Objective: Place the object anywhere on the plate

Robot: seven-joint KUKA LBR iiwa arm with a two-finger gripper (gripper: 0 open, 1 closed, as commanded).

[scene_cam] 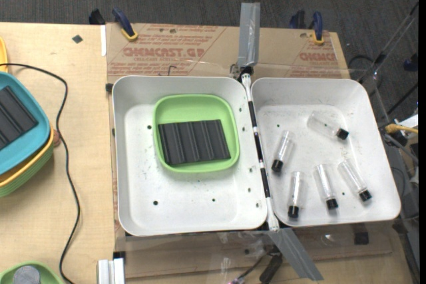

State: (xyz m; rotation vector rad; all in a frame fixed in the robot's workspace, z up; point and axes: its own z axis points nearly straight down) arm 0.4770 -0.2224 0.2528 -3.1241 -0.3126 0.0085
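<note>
- Where the two white bins sit side by side on the desk, the left bin (130, 203) holds a green plate (196, 108), square with rounded corners, lying in its upper half.
- A dark ribbed pad (195, 142) lies flat inside the plate and covers most of its floor.
- The right bin (373, 209) holds five clear tubes with black caps, all lying on their sides and none touching the plate.
- One tube (326, 123) lies near the upper middle of that bin, tilted, with its cap towards the lower right.
- A second tube (283, 148) lies near the bin's left wall, cap downward.
- Three more lie along the lower part: one (293, 191) at the left, one (325, 181) in the middle, and one (351, 176) at the right, each with its cap at the lower end.
- The tubes are apart from one another.
- Whether the end effector is apart or together cannot be told.
- Brown cardboard (173, 46) lies under the bins, held by blue clamps (124, 22) at its far edge.
- A teal container (20, 126) sits at the desk's left edge, with a black cable (65, 163) running beside it.
</note>
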